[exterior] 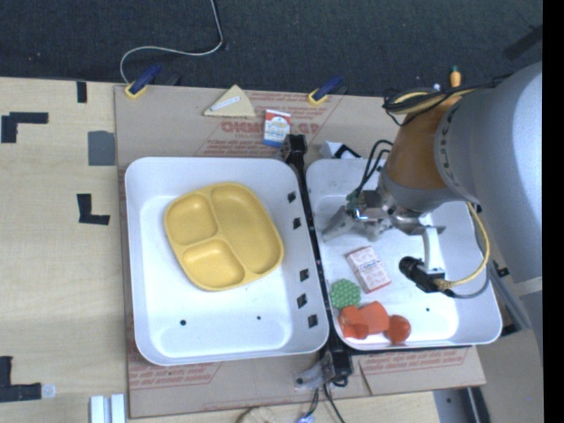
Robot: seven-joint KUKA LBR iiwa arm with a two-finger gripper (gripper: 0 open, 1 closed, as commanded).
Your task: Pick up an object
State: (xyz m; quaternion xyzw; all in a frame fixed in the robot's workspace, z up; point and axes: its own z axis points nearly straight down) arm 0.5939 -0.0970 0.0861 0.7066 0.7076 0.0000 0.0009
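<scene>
two white bins are seen side by side. one yellow divided plate (223, 235) is lain in the left bin (150, 324). three small items are counted in the right bin (467, 324): one red-and-white packet (367, 268), one green round piece (345, 292), one orange-red toy (374, 321). the gripper (339, 225) is lowered at that bin's near-left part; finger state cannot be told. the packet is found just beside it, below-right, apart.
</scene>
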